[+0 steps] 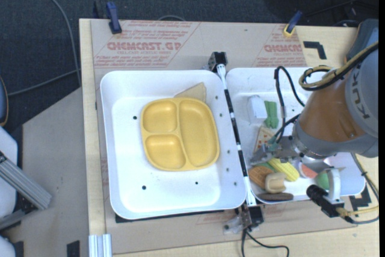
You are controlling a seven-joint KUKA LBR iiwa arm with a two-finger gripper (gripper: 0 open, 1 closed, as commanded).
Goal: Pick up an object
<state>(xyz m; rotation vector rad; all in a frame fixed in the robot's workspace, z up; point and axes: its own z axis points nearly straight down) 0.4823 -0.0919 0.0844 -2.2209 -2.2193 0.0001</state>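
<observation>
Fingers' point(278, 150) state unclear, low in R bin point(240, 82) w/ toy food; yellow tray point(179, 133) in L bin point(120, 147).

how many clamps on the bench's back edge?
2: a blue clamp at the back-left corner, and a blue-and-yellow clamp further right along the same edge. The arm may hide more.

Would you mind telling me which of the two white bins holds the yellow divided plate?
The left bin holds the yellow three-compartment plate. The right bin instead contains a pile of small toy foods, including a corn cob, with the arm over it.
</observation>
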